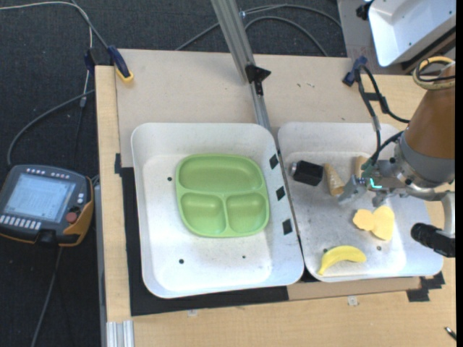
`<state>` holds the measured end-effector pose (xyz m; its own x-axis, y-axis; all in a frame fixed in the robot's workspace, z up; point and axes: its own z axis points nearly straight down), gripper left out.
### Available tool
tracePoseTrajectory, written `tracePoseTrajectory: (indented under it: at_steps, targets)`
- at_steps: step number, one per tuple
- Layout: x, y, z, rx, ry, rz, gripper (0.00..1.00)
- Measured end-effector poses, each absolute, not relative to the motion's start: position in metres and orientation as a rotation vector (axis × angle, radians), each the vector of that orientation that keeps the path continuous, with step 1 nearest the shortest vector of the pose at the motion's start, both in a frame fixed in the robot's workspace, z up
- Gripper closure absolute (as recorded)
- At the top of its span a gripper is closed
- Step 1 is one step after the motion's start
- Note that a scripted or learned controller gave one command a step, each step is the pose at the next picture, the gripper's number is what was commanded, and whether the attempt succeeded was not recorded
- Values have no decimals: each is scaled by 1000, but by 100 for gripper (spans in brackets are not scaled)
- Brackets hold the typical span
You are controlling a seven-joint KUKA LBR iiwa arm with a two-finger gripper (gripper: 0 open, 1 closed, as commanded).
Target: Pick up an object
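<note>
The arm [434, 132] came in from the right, grey with its orange band showing above the wrist, and its gripper [369, 183] hung low over the right bin [318, 139]. From where I stood I could not tell whether the fingers were spread or pressed together; the wrist body and a small green light hid most of them. Nothing could be seen held between them.

The right bin held the loose things. A small black block [307, 173] lay near the bin's left wall, and just beside it, toward the gripper, sat a tan wedge-shaped piece [333, 181]. Below the gripper lay a pale yellow lumpy piece [375, 222], close to the gripper, though I could not tell whether they touched. Nearer the front edge of that bin lay a yellow toy banana [341, 257], curved and flat on the floor of the bin, well apart from the gripper.

The left bin [155, 266] carried a green divided plate [221, 195] with three compartments, sitting about in its middle.

Both bins rested side by side on the wooden tabletop [181, 85]. A slanted metal pole [235, 38] crossed above the gap between them. Off the tabletop's left side a teach pendant [43, 204] lay on the dark carpet.
</note>
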<state>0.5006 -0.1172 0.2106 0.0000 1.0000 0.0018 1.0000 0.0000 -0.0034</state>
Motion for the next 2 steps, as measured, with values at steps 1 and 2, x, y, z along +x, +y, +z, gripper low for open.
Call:
tracePoseTrajectory:
  at_steps: [1,2]
  targets:
    - [501,-117,211,-2219,-2220,0,0]
    - [496,-111,167,-2216,-2216,4,0]
